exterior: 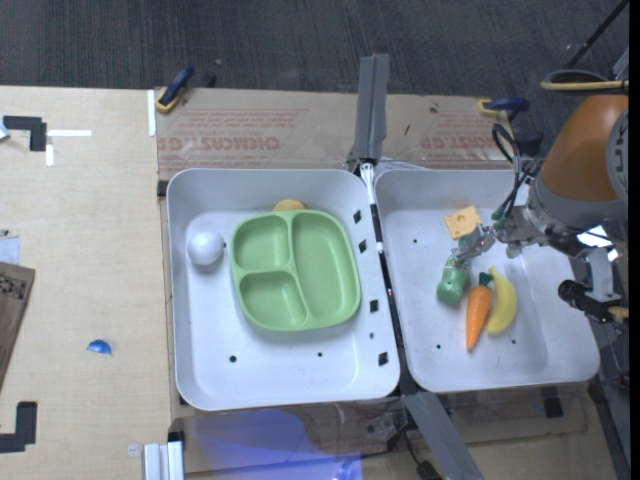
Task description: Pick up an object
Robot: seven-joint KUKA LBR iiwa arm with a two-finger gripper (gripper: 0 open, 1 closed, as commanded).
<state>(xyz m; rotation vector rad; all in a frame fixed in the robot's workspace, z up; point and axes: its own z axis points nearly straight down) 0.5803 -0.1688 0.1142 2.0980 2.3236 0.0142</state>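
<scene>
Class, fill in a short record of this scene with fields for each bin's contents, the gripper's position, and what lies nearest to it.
left bin: green tray, white ball, yellow item behind the tray
right bin: green toy, carrot, banana, cheese
gripper: in the right bin, just above the green toy
nearest item: green toy

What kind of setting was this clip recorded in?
Most likely a robotics lab bench set up for grasping trials, not a home or kitchen. Two white bins sit side by side on a workbench, toy food such as a carrot and banana lies in one, and an industrial arm's gripper reaches in.
</scene>
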